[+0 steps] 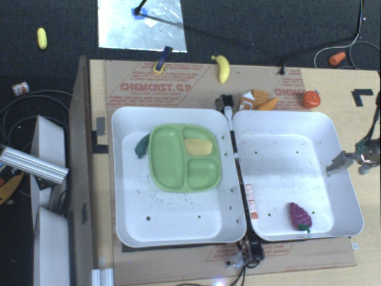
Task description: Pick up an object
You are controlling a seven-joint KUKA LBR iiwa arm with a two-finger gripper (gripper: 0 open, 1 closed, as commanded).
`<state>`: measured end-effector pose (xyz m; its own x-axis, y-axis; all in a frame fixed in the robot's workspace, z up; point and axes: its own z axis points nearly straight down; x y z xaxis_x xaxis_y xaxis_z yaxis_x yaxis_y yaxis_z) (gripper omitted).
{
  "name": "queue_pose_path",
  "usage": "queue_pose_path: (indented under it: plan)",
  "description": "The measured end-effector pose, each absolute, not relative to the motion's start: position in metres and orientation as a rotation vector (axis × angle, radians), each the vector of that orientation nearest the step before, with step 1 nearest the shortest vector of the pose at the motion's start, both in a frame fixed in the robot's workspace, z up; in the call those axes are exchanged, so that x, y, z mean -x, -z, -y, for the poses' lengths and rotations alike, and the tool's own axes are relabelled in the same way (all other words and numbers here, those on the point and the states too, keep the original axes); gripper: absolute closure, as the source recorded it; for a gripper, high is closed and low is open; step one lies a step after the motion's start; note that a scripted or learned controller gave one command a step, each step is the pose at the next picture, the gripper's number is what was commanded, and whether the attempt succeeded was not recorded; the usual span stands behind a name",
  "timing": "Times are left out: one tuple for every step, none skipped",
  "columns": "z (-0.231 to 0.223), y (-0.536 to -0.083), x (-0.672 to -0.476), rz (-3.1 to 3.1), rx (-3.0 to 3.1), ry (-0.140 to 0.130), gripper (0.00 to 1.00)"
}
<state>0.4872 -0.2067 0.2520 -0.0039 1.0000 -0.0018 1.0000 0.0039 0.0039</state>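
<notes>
my jaws (pixel 348 161): at right edge of the right bin, over its rim, abt mid-height of that side. Can't tell if spread or pressed together, too small & blurry. Nothing seen between them.
right bin (pixel 280 133): white, shallow, on right half of table. Floor mostly bare w/ dark specks.
purple obj (pixel 300 215): lumpy, purple w/ a bit of green at its lower end; lies on right bin floor, near the bin's front-right corner. Well apart from my jaws, untouched.
left bin (pixel 128 177): white, touching the right bin along the centre seam.
green plate (pixel 184 158): 3-compartment tray, sits in middle of left bin, nearer its back edge.
yellow piece (pixel 199 146): pale yellow, in plate's upper-right compartment.
dark green obj (pixel 142 145): on left bin floor, just beside plate's left edge, touching or nearly, can't tell which.
table (pixel 178 85): brown cardboard sheet w/ red print under both bins.
banana (pixel 222 68): yellow, on table's back edge, behind the seam betw. bins.
orange bits (pixel 260 100): orange/white items on table just behind right bin's back-left corner.
red-orange round obj (pixel 311 99): on table behind right bin's back edge, toward right.
floor: dark; small yellow obj (pixel 41 38) lies there, far left, well apart from table.
</notes>
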Motion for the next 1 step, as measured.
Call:
queue_pose_path:
  plan:
    - [0.2063,-0.2313,-0.4936,-2.224,-2.217,0.000,0.00]
